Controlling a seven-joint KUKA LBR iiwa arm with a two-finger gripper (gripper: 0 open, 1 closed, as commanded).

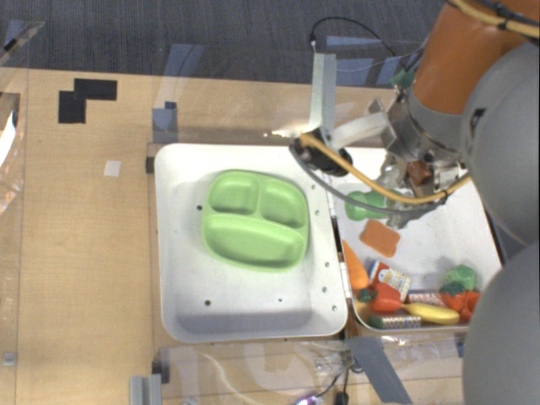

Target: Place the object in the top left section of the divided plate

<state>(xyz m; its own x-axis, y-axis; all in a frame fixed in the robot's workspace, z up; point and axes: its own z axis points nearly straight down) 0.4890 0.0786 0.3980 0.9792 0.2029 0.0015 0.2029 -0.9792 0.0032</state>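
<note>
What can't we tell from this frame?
- The hand, camera view: its fingers sit under the wrist and cables, so their state is unreadable.
- Whether the orange block or green piece is gripped: hidden by the same wrist.
- Right bin: far side covered by the arm.
- The toy pile: small and overlapping, items hard to identify.

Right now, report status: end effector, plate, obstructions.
End effector over right bin, grip state unclear. Green divided plate in left bin, sections bare. Yellow cable crosses the bin divide.
</note>
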